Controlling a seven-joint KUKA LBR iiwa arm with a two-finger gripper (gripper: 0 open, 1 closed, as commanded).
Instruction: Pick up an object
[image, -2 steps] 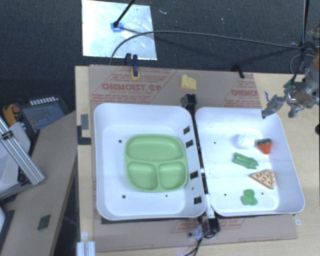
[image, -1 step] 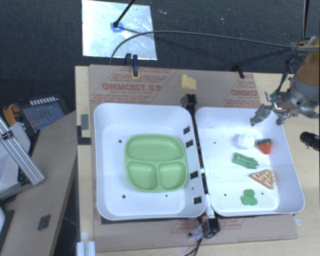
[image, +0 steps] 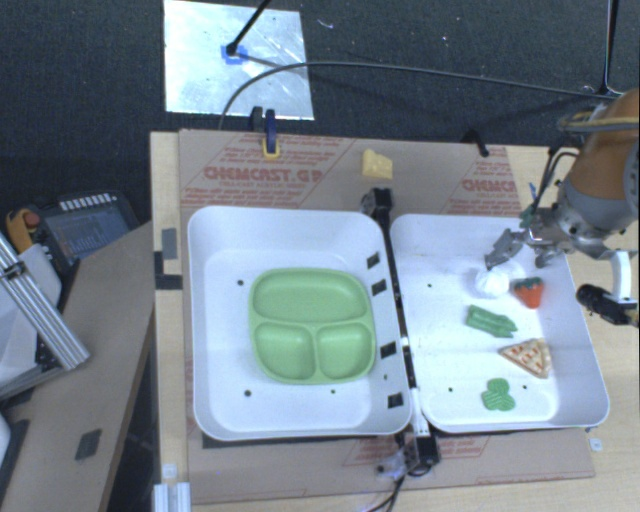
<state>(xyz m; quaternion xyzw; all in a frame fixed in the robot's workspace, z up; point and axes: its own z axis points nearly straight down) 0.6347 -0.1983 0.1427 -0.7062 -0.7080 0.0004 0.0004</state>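
Jaws (image: 512, 248) splayed wide, nothing between them, hanging over the right bin's (image: 440, 400) back part, just above a smooth white round lump (image: 491, 283). Beside it an orange-red strawberry-like piece (image: 530, 292). Toward the front: one ribbed green pod (image: 490, 321), one tan pizza wedge (image: 528, 356), one small bumpy green piece (image: 498, 396). Five items in that bin. Left bin (image: 215, 300): one matte green plate (image: 310, 325), three compartments. Two glossy white bins on the cardboard-covered desk (image: 300, 165).
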